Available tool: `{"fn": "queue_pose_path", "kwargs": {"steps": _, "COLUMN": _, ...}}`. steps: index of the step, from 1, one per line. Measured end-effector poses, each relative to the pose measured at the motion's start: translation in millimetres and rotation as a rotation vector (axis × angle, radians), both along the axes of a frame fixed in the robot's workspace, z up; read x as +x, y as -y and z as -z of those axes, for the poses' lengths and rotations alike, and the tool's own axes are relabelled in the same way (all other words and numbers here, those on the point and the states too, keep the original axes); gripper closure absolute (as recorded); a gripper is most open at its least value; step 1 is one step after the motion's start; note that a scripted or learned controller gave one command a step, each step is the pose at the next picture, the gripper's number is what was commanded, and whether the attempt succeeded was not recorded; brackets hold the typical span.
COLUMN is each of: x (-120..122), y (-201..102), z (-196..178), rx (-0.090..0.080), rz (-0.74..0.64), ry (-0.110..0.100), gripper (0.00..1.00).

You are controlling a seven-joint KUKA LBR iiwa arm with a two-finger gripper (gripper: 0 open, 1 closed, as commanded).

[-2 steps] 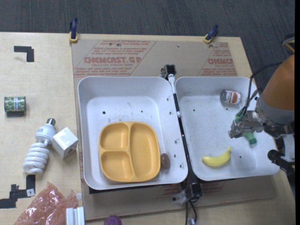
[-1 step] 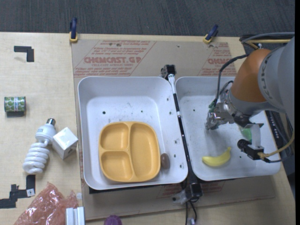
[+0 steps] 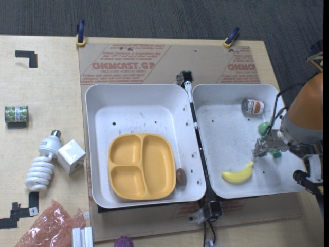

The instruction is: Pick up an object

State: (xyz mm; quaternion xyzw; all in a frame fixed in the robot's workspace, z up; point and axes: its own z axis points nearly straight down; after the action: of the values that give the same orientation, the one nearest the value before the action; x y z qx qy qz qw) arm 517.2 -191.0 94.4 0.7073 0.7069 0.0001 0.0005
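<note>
The gripper [image 3: 261,149] hung low in the right bin [image 3: 221,94], just above and right of the banana [image 3: 238,175], presumably placed for a grasp. Whether its fingers were parted or closed could not be told; nothing was visibly held. A small can [image 3: 253,106] lay well beyond the banana near the far wall. The yellow tray [image 3: 142,165] sat left of the banana, in the left bin [image 3: 97,138].

Single fixed camera, mounted high above the desk [image 3: 41,153], looking down at a slant from moderate distance. Two white bins [image 3: 92,138] centred; arm [image 3: 308,112] entering at 3 o'clock.
</note>
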Motion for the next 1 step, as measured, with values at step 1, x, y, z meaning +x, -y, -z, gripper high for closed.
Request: {"fn": "queue_pose_path", "kwargs": {"steps": 1, "x": -37.8, "y": -7.2, "z": 1.9, "rx": 0.0, "rz": 0.001, "ry": 0.0, "gripper": 1.0}}
